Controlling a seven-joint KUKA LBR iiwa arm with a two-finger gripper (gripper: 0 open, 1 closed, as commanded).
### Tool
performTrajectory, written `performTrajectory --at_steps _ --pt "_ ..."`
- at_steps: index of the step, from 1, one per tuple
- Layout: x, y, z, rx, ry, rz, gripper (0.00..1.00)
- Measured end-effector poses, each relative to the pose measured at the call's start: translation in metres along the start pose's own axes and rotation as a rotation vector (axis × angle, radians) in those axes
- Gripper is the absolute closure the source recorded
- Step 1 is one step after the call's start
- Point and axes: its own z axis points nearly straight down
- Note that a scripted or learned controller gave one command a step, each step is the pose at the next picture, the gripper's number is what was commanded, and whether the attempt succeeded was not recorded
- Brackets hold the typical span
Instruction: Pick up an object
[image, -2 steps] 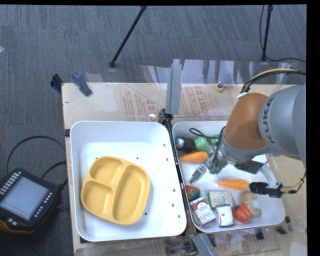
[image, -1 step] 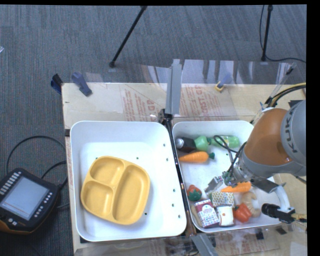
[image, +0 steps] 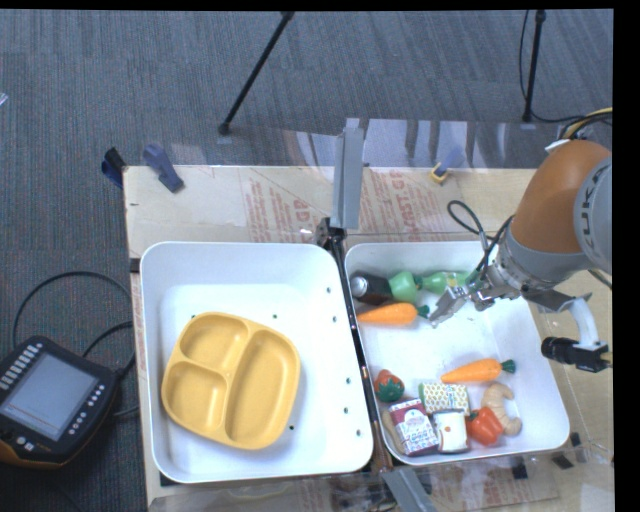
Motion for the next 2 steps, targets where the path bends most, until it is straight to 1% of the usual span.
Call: performTrajectory --at_steps 1,2 --pt "-0.028 -0.078 0.056 0.01 0.006 0.167 0.0" --pt "-0.04 -0.062 -0.08 -0.005 -0.003 0.191 0.0"
